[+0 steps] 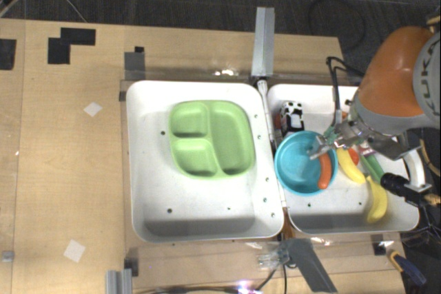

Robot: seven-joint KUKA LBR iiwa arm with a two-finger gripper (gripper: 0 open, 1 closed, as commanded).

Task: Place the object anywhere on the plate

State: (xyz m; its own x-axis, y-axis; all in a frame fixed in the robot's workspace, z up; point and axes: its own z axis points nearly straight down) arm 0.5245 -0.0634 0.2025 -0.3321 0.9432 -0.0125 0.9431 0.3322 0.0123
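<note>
You are looking down on two white bins set side by side on the wooden bench. The left bin (148, 169) carries a green plate (210, 138) with three compartments, lying flat toward the upper middle of that bin, and its compartments are bare. The right bin (344, 206) holds the clutter: a blue bowl (302, 163) sits against the bin's left wall, just across the divider from the plate. An orange, carrot-like piece (324, 175) rests along the bowl's right rim. Just right of the bowl lie two yellow, banana-like pieces, one (350, 167) close to the bowl and a second (376, 202) lower and nearer the bin's right corner, with a green stick-like piece (372, 165) between them. A small black-and-white object (293, 115) stands at the top left of this bin, touching or nearly touching the divider. The arm reaches in from the right, its orange band high over the bin's upper right. The gripper (329, 144) hangs over the bowl's right edge, low and close to the orange piece and the nearer yellow one. You cannot tell from this angle how its tool end is set, or whether anything is caught in it. Every loose piece you can see lies in the right bin, well apart from the plate.
</note>
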